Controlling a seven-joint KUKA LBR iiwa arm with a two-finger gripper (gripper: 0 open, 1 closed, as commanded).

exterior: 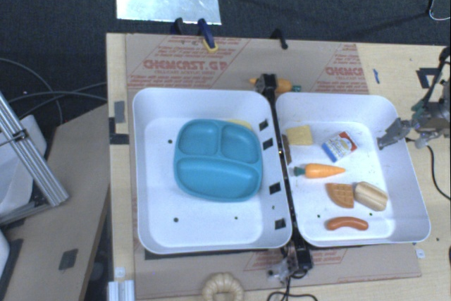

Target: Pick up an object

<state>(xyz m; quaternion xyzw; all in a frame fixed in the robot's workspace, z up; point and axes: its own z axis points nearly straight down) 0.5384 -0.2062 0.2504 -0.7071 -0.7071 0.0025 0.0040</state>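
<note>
- Currently, the approach step is judged to be in hand: nothing is seen between the fingers of the gripper (pixel 390 135), which is found at the right edge of the frame, over the right rim of the right bin (pixel 405 173).
- Whether the gripper is wide or narrow cannot be told, since it is small and seen side-on.
- Candidate objects are gathered in the right bin, at centre-right of the frame: a yellow block (pixel 299 135), a small blue-and-red packet (pixel 339 146), a toy carrot (pixel 320 170), a waffle piece (pixel 340 194), a bread roll (pixel 371 195) and a sausage (pixel 346 224).
- A blue divided plate (pixel 218 159) is set in the left bin (pixel 155 222), well apart from the gripper.
- The packet and the bread roll are judged nearest to the gripper.
- For the next move, one object must be chosen, the gripper carried leftward over it, lowered and closed.
- The waffle piece and roll lie just beside each other, so a clean descent between them is called for.
</note>
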